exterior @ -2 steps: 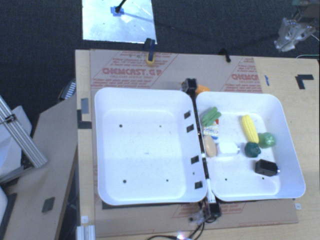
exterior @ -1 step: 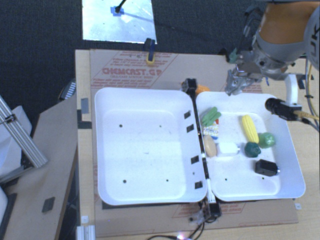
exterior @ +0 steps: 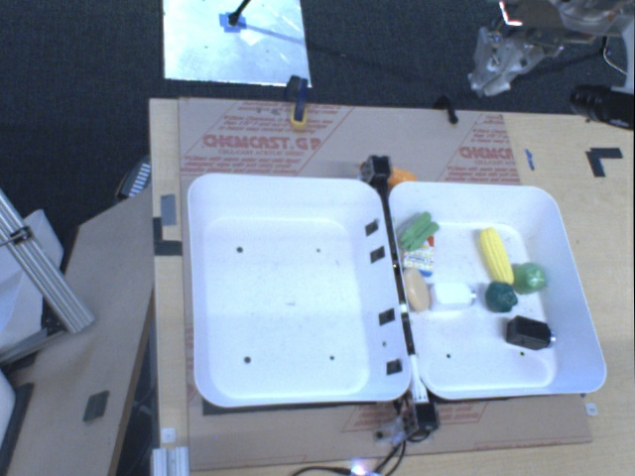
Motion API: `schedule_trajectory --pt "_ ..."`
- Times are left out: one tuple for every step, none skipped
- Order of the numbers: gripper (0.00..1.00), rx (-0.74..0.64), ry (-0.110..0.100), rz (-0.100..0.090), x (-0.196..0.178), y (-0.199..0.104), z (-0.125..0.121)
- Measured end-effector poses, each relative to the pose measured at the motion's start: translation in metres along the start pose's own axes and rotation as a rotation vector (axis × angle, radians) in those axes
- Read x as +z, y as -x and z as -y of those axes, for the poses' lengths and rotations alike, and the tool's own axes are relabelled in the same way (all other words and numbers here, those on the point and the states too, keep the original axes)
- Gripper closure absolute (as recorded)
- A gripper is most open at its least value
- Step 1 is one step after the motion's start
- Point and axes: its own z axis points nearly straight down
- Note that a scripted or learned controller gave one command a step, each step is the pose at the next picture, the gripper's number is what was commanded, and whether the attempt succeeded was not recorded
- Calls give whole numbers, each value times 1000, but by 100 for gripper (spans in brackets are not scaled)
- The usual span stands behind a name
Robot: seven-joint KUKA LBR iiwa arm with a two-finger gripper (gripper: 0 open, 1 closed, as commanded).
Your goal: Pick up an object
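The right bin (exterior: pixel 573 266) holds several small objects: a yellow corn cob (exterior: pixel 495 255), a light green ball (exterior: pixel 531 277), a dark teal lump (exterior: pixel 500 297), a black block (exterior: pixel 527 333), a white block (exterior: pixel 454 295), a tan oval piece (exterior: pixel 417 294), a green leafy piece (exterior: pixel 417 230) and a small printed card (exterior: pixel 421 260). My gripper (exterior: pixel 494 65) hangs high at the top right, beyond the bench's far edge and well away from the objects. Nothing shows in its grasp.
The left bin (exterior: pixel 288 286) lies beside the right one, with black clips (exterior: pixel 387 286) along the shared wall. An orange item (exterior: pixel 402 178) sits just behind the bins. A shiny plate (exterior: pixel 236 28) lies on the floor at the top left. A metal rail (exterior: pixel 40 276) stands at far left.
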Motion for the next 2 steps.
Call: schedule_trajectory --pt "100 0 -28 -1 69 -60 33" --pt "100 3 -10 -1 -41 -64 46"
